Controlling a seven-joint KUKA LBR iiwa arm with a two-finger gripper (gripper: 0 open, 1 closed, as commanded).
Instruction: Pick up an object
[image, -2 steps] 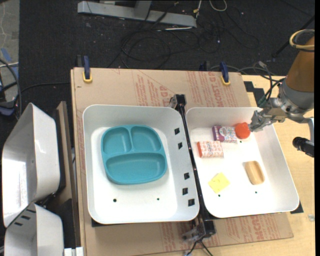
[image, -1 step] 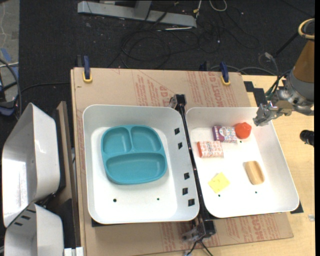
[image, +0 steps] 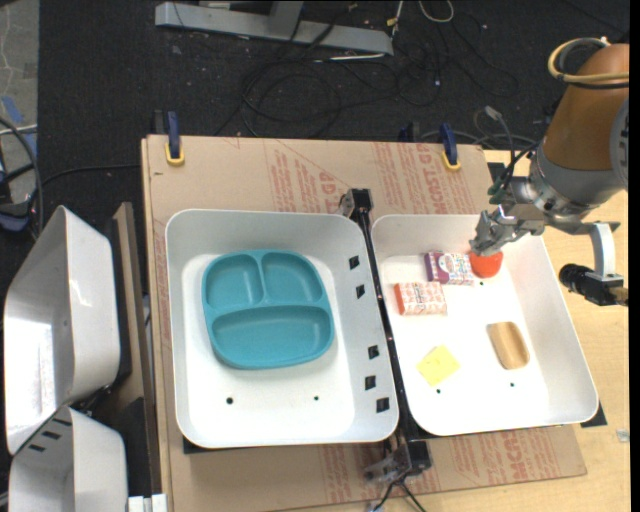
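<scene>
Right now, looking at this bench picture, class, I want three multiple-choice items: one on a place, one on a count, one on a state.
1. Where does the teal divided plastic plate lie?
A. left white bin
B. right white bin
C. on the bare bench

2. How many loose things lie in the right white bin?
A. two
B. three
C. five

3. How does the gripper stand?
A. above the plate
B. at the small orange-red object
C. outside both bins

Answers:
1 A, the plate fills the left white bin.
2 C: purple packet, pink packet, yellow square, tan oblong block, orange-red object.
3 B, its tip meets that object.
</scene>
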